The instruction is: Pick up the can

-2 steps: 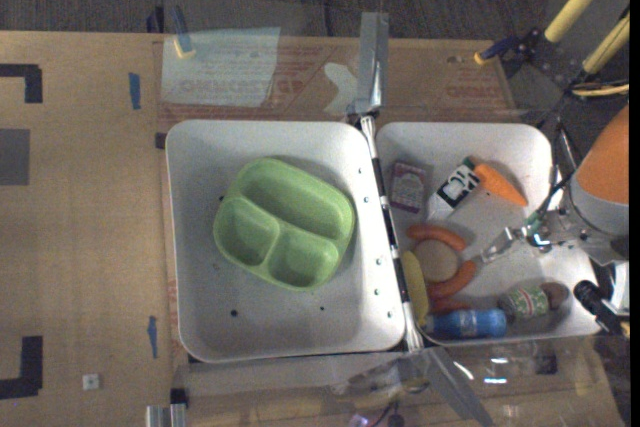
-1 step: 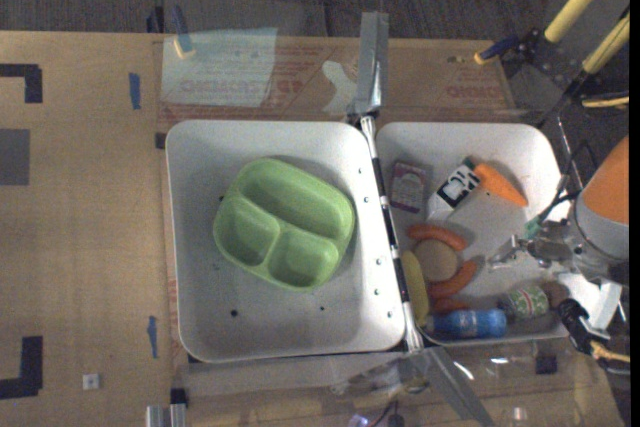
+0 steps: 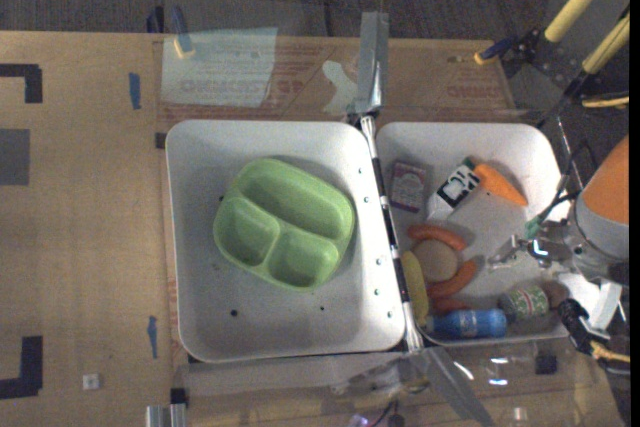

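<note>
Gripper (image 3: 520, 250) over right bin (image 3: 540, 143), near its right wall; fingers' state cannot be told. Can (image 3: 527, 301) lies on its side just below the gripper, apart from it, not held. Blue bottle (image 3: 470, 323) touching the can's left end. Carrot (image 3: 498, 183) above the gripper. Green tray (image 3: 284, 224) well left, in left bin (image 3: 195, 155).
</note>
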{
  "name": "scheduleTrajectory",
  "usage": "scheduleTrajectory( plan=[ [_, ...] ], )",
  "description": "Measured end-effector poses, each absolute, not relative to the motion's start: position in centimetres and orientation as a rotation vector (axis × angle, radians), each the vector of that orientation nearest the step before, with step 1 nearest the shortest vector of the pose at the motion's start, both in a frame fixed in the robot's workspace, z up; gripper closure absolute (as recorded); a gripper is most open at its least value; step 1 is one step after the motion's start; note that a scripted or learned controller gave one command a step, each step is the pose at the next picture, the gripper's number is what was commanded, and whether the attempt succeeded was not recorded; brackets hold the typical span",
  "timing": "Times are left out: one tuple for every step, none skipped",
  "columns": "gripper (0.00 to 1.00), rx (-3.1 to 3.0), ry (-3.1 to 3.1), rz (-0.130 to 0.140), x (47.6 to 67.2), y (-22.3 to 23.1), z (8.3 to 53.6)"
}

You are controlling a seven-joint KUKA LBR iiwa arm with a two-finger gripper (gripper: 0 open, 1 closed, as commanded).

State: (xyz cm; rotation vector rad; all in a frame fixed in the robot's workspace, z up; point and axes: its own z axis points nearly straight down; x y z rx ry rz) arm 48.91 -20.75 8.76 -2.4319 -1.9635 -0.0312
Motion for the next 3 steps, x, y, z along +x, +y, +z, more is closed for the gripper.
scheduleTrajectory(
  plan=[
    [0.00,-2.261,-2.184,-0.004,48.1,-19.4,8.6],
    [1.00,-2.267,-2.183,-0.006,48.1,-19.6,9.7],
    [0.00,-2.266,-2.183,-0.006,48.1,-19.5,9.7]
  ],
)
